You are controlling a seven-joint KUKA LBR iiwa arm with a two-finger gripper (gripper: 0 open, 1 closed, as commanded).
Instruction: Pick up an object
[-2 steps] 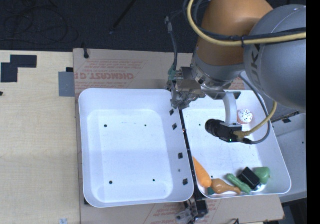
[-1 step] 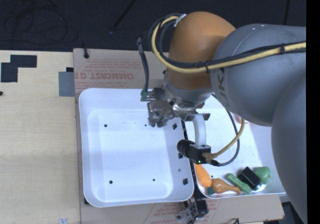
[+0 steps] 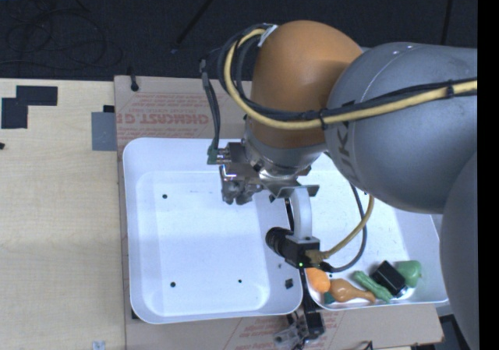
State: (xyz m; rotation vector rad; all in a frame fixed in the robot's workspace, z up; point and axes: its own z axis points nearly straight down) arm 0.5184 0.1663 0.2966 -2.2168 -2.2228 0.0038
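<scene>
Left bin: smooth white plastic, shallow, rounded corners, a few small dark dots on the floor. Right bin is the same type and mostly covered by the arm.

Pickable items all sit in the right bin's near corner, bunched together:
- glossy orange piece, rounded and curved
- long green piece
- rounded green lump
- matte black block, lying between the 2 greens

Arm pose: reaches in from the right, with the grey link across the top of the right bin. The smooth orange dome is above the wrist, pointing down, with yellow and black cables looped around it. The metal gripper hangs over the left bin's far right part, well apart from the items. Can't tell whether it's open or closed, and nothing is visibly held.

Both bins rest on brown cardboard with red print, upside down. It looks like "CHEMCAST", but I'm not sure of it. The bench is pale wood-look with dark rectangular patches.
</scene>
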